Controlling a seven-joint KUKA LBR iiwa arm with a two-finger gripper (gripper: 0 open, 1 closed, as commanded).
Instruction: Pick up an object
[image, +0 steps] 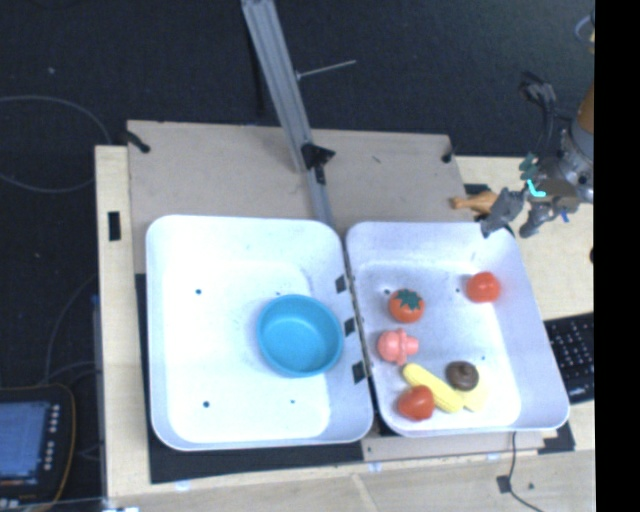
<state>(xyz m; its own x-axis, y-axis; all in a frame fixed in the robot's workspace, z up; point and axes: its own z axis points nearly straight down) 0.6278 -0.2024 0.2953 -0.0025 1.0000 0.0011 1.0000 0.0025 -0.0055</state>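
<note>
Toys are scattered in the right bin (500, 262), right of centre in the frame: tomato (483, 287) nearest the gripper (514, 217), which is seen open and empty at the bin's upper right. The isolated tomato is best approached from straight above.

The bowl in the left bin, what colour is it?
Blue; the bowl shows plainly in the camera view.

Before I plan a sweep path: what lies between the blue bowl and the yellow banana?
In the camera view, the pink toy lies between the blue bowl and yellow banana, past the bins' shared edge.
</note>
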